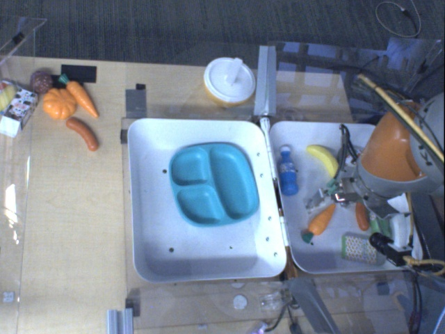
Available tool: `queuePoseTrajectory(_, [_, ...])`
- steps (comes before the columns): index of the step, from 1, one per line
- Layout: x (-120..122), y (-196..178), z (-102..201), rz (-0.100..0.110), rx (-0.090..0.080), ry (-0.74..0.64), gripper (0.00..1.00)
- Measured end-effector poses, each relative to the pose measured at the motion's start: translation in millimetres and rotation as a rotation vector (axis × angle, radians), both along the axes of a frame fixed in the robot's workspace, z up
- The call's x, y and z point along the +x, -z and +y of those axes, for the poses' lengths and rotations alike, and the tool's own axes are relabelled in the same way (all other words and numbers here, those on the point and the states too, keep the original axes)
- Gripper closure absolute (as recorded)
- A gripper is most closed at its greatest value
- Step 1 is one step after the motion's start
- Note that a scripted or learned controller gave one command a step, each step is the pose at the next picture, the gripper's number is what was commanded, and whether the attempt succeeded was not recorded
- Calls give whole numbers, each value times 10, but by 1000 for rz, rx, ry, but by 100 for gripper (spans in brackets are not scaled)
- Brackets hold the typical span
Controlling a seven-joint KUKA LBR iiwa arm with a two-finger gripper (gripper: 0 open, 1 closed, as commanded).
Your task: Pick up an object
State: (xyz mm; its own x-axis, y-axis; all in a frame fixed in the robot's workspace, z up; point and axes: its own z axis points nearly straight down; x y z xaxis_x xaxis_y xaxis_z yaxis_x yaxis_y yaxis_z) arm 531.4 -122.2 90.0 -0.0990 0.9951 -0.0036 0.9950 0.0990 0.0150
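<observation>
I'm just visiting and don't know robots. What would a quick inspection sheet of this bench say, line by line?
Surface: wooden bench bearing a left bin and a right bin, both white.
Job's things: right bin holds a banana, blue bottle, carrot and a green-handled grater.
Clutter: blue divided plate in left bin; toy pumpkin, second carrot and sausage on the bench; white lidded cup behind the bins.
Gripper: gripper low over the right bin, above the carrot; holding nothing that I can see.
Cables: yellow cable along the arm; thin loop on the floor.
Surroundings: dark carpet.
</observation>
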Motion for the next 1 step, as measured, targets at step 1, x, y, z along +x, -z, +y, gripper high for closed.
queuePoseTrajectory(1, [27,-123,-2,-8,-3,-1,100])
